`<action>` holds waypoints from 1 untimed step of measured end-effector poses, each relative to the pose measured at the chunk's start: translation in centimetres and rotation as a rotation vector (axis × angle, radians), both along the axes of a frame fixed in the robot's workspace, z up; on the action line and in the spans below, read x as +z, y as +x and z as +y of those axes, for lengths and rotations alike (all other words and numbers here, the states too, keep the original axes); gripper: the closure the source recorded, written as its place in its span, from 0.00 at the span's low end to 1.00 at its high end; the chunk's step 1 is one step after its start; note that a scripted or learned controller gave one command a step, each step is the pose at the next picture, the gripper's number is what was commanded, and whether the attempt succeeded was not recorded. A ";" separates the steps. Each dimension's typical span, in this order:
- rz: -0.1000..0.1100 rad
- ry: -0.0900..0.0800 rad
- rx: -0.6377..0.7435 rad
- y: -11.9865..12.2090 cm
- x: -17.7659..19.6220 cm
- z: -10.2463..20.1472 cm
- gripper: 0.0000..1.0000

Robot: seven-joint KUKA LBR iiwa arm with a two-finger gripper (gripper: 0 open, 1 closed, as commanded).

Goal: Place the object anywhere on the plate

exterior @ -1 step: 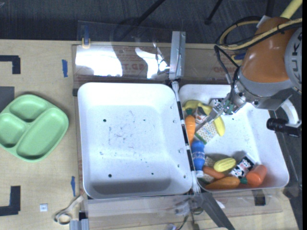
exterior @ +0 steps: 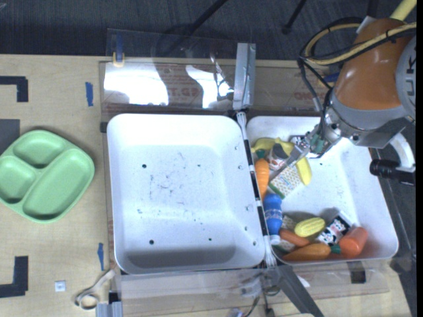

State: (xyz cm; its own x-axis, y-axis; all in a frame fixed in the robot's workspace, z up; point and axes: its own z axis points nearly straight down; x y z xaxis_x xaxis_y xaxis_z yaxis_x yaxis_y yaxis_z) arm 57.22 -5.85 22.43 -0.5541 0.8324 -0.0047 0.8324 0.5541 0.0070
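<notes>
A wooden counter (exterior: 59, 91) carries two white bins: the left bin (exterior: 178, 190) and the right bin (exterior: 370, 197), which holds toy food along its left and near sides. The green plate (exterior: 43, 174) lies on the counter far left, well apart from them. The gripper (exterior: 299, 148) hangs over the right bin's far-left pile beside a yellow banana (exterior: 303, 169); whether it is apart or together, I cannot tell.

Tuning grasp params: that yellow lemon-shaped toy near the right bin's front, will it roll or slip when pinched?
The lemon toy looks rounded and glossy, so it probably slips and rolls. It rests on the orange carrot-like pieces, so a push likely tips it off.
</notes>
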 end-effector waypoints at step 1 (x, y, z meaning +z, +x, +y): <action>0.008 0.001 -0.235 -1.4 -1.9 -9.2 1.00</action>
